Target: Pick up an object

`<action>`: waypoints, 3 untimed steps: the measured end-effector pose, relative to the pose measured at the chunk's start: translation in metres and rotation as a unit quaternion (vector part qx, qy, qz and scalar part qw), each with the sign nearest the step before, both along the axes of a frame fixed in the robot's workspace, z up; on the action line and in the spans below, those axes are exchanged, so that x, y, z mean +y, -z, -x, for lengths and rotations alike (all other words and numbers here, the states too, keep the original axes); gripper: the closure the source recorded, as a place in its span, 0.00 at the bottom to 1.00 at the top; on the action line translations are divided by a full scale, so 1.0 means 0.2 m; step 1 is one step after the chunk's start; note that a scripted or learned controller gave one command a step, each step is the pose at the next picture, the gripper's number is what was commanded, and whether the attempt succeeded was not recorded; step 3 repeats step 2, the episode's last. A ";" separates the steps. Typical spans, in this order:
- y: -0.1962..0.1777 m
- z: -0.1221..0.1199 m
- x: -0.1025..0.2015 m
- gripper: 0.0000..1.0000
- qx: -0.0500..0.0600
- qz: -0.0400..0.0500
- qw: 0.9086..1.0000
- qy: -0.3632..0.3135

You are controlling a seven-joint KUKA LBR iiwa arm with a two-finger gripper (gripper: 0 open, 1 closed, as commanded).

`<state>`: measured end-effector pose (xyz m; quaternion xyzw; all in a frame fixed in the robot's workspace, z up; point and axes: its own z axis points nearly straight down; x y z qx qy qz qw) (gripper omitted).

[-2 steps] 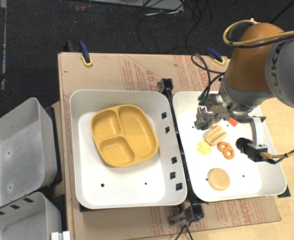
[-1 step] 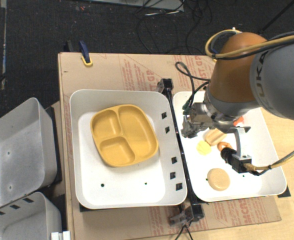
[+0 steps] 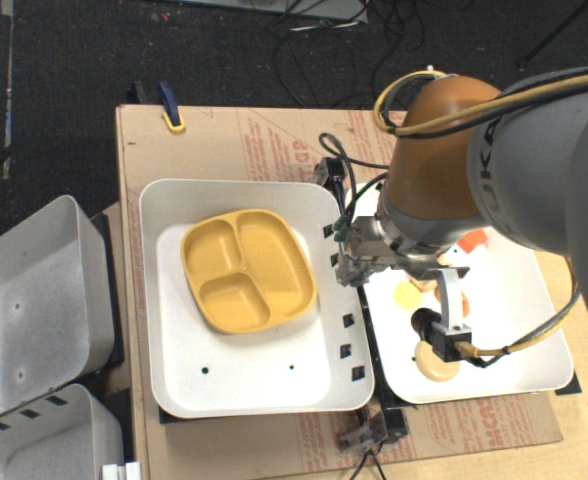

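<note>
A yellow divided plate (image 3: 246, 268) lies in the left white bin (image 3: 174, 368). In the right white bin (image 3: 534, 358) I see a small yellow piece (image 3: 408, 295), an orange-red item (image 3: 474, 240) partly hidden by the arm, and a tan round object (image 3: 434, 366) near the front wall. My gripper (image 3: 372, 263) hangs over the left edge of the right bin, close to the divider between the bins. The wrist and the grey-orange arm (image 3: 444, 158) cover most of it from above.
The bench's brown board (image 3: 234, 138) runs behind the bins, with a blue and yellow clamp (image 3: 171, 108) at its back left corner. Two more white containers (image 3: 24, 288) stand off the bench at the left. Cables lie on the dark floor behind.
</note>
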<state>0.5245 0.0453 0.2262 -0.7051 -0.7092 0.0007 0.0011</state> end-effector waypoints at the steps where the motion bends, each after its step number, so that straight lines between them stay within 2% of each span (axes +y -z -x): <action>1: 0.02 0.10 0.24 1.00 0.000 0.000 1.000 -0.001; 2: 0.02 0.10 0.23 0.00 0.000 0.000 1.000 0.003; 3: 0.02 0.10 0.23 0.00 0.000 0.000 1.000 0.003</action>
